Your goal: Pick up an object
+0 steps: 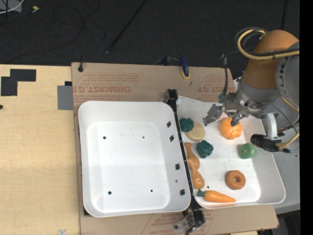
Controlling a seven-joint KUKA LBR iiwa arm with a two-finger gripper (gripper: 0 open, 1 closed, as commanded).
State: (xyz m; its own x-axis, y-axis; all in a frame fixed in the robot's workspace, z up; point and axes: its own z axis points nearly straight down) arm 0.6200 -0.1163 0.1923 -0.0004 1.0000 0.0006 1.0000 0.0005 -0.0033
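Camera view is being read from the largest thing down: the pale wooden worktop is carrying two shallow white plastic bins, and the left bin is lying bare while the right bin is holding all the objects. Nothing is being seen lifted yet, so the pick is being judged as barely begun, with the grasp and the raise both left to do. The grey arm with the orange band is being held over the right bin's far end, and the claw is being spread wide, one dark finger reaching left and the other by the orange rounded toy fruit. That fruit is resting on the bin floor just below the claw; whether it is being touched cannot be told. No object is being gripped.
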